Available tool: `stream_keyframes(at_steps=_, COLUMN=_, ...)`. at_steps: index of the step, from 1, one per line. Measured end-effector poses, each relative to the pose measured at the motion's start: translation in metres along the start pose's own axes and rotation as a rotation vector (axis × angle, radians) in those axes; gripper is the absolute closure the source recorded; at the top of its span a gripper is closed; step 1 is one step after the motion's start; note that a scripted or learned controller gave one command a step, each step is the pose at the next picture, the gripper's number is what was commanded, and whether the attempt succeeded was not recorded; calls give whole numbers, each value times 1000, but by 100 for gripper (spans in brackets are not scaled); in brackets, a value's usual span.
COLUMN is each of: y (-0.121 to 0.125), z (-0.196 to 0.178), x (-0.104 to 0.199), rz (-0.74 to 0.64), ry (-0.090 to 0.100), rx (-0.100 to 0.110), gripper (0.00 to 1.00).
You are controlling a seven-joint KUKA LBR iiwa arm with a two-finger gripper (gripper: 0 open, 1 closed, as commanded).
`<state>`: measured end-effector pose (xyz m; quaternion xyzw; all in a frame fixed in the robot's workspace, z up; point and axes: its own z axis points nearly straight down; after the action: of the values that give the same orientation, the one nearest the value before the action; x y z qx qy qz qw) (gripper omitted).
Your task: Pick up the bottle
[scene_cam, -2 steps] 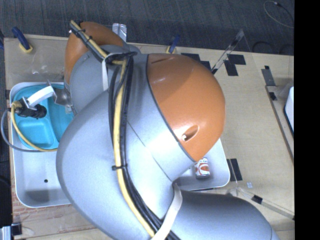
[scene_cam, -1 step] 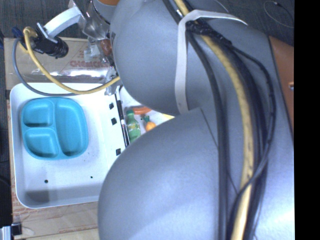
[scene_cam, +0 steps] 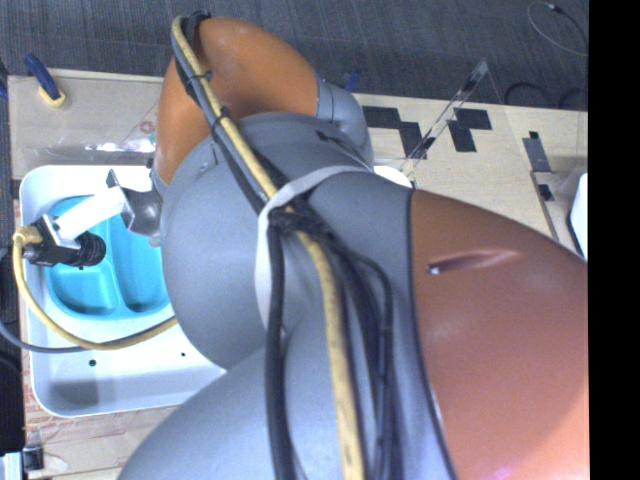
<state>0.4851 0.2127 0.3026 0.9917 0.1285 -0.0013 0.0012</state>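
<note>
The grey arm looms over a white bin holding a blue tray.

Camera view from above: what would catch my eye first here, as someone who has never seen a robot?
The arm grabs you first: a big grey and orange bulk with black and yellow cables running along it, spreading from the right across the middle. Past it on the left sits a shallow white bin with a bright blue object inside. The arm's wrist end hangs over that blue object; whether it is the bottle is unclear.
</note>
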Motion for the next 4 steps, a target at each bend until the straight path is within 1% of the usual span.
stream_keyframes(at_steps=1, y=27, z=111, x=-18, rz=48, ry=-6, rx=5, gripper=0)
stream_keyframes(at_steps=2, y=81, z=102, x=-32, rz=28, ry=-7, rx=6, gripper=0)
stream_keyframes(at_steps=3, y=47, z=189, x=35, rz=-121, ry=-9, rx=9, gripper=0)
stream_keyframes(at_steps=4, y=23, z=104, x=105, rz=52, ry=2, rx=4, gripper=0)
